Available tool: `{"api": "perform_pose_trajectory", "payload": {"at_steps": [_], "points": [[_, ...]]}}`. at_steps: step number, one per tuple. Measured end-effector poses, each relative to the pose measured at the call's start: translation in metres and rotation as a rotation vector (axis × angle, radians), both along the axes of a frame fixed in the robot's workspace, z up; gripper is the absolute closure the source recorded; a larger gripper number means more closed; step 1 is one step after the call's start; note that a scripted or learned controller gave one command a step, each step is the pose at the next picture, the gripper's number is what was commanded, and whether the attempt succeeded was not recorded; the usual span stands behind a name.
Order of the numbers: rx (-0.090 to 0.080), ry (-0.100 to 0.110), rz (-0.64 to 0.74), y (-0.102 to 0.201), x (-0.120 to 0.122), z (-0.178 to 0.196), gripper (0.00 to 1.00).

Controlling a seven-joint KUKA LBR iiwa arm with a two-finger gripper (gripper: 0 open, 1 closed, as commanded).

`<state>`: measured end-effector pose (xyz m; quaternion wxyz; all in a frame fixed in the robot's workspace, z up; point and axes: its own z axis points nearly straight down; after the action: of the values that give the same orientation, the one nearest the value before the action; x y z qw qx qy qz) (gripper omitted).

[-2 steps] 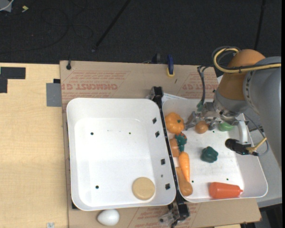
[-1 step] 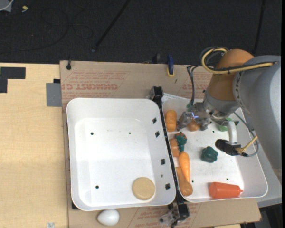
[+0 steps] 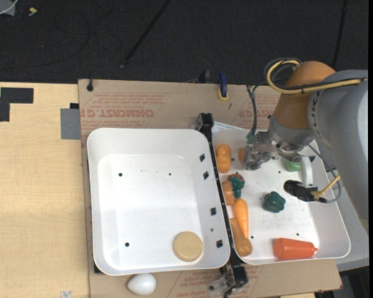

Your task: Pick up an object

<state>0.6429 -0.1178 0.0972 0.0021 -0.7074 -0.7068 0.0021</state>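
My gripper is low over the far part of the right bin, reaching in from the right. Just left of it lies an orange rounded piece against the bin's left wall. A light green thing peeks out to the gripper's right, partly hidden by the wrist. Nearer the front lie a dark green lump, a small green-topped piece, a carrot and a red-orange piece. I see nothing held in the gripper.
The left bin holds a tan round disc near its front right corner. A white egg lies on the cardboard outside the bins, at the front. A black divider runs between the two bins.
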Motion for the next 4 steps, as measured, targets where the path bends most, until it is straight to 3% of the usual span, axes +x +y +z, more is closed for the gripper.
{"api": "perform_pose_trajectory", "payload": {"at_steps": [1, 2, 3, 4], "points": [[0.0, -0.001, 0.0, -0.008, -0.009, -0.01, 1.0], [0.0, -0.003, 0.001, -0.008, -0.009, -0.01, 0.0], [-0.011, 0.002, -0.006, 0.009, -0.004, -0.009, 0.0], [-0.003, 0.001, -0.004, 0.013, -0.003, 0.001, 1.0]]}}
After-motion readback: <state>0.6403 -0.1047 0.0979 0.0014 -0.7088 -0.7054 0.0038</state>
